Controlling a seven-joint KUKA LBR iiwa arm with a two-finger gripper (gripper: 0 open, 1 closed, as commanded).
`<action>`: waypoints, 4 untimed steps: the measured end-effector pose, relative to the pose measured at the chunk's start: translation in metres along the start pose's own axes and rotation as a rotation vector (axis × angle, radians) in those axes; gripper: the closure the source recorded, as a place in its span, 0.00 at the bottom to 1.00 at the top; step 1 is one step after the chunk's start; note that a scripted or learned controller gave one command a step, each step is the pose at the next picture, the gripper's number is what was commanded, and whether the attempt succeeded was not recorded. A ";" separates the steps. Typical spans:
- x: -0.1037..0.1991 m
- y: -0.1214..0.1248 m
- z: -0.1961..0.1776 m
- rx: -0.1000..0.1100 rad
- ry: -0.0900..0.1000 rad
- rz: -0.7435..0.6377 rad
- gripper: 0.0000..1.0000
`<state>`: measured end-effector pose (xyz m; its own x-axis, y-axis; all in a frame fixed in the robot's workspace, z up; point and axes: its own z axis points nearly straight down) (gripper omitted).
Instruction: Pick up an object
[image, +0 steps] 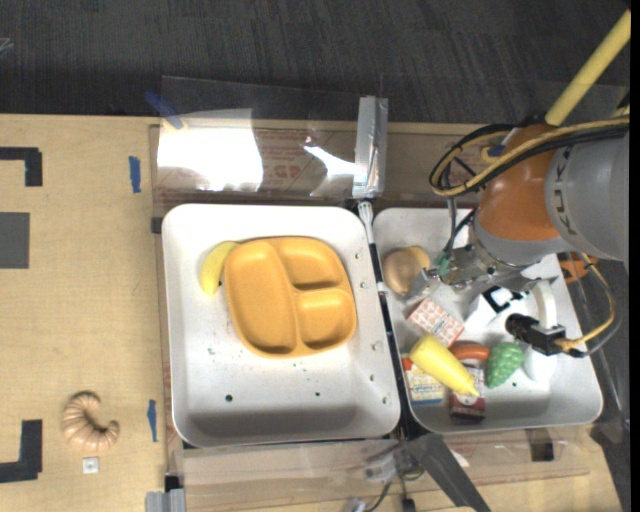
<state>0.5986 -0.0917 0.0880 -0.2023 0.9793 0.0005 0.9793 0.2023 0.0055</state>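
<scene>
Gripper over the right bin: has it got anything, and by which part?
Cannot be told. The gripper sits low in the right white bin near the tan round object, and no object is visibly between its fingers.

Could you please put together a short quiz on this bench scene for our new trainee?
1. True or false: the orange divided tray lies in the right bin.
2. Which item lies outside both bins, on the bench?
A. the yellow corn cob
B. the croissant
C. the green item
3. Fill in: a yellow banana peeks out from under the tray's ___ edge in the camera view.

Key:
1. False; it lies in the left bin.
2. B.
3. Left.
</scene>
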 end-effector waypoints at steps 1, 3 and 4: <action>-0.018 0.040 0.001 0.000 -0.002 -0.051 0.00; -0.068 0.010 0.001 0.003 -0.002 -0.117 0.00; -0.036 0.056 -0.091 -0.006 -0.006 -0.311 0.00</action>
<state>0.6607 -0.1155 0.1789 -0.4922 0.8705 -0.0077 0.8704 0.4922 0.0106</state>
